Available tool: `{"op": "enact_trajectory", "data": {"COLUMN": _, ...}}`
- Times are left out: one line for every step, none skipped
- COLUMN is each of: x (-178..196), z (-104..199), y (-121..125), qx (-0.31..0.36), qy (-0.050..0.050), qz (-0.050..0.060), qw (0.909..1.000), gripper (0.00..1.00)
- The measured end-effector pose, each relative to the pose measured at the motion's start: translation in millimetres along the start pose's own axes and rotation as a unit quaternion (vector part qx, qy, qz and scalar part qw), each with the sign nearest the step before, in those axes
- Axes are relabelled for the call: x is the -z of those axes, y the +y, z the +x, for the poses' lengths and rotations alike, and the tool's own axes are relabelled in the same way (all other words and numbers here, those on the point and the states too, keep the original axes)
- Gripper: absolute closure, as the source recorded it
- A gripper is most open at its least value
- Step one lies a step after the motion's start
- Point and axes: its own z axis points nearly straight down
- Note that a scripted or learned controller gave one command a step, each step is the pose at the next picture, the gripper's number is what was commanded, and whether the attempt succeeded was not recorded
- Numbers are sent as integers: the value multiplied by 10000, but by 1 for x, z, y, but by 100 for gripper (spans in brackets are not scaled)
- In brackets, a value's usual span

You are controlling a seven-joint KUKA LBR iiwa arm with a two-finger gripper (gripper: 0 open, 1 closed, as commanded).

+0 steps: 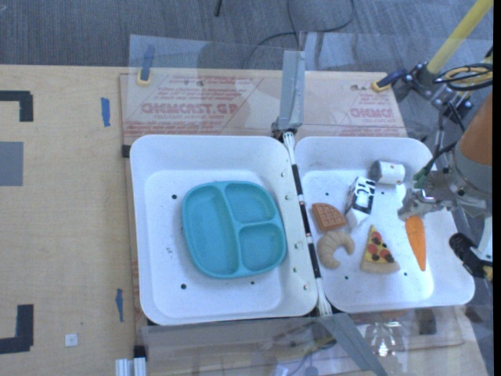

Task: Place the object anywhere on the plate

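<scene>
A teal divided plate (pixel 233 228) lies in the left bin (pixel 156 288). The right bin (pixel 446 288) holds an orange carrot (pixel 416 243), a pizza slice (pixel 379 251), a croissant (pixel 335 249), a brown waffle (pixel 329 215), a black-and-white item (pixel 362 196) and a white cylinder (pixel 388 171). My gripper (pixel 420 202) hangs at the right side of the right bin, just over the carrot's upper end. Nothing is visibly lifted from the bin floor.
The raised rims between the two bins (pixel 301 225) run between the plate and the toys. A yellow rod and cables (pixel 462 30) stand at the back right. The arm's orange band (pixel 479 135) sits at the right edge.
</scene>
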Motion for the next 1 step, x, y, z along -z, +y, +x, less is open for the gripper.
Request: {"op": "enact_trajectory", "data": {"x": 0, "z": 80, "y": 39, "qx": 263, "qy": -3, "qz": 2, "qw": 9997, "gripper": 100}}
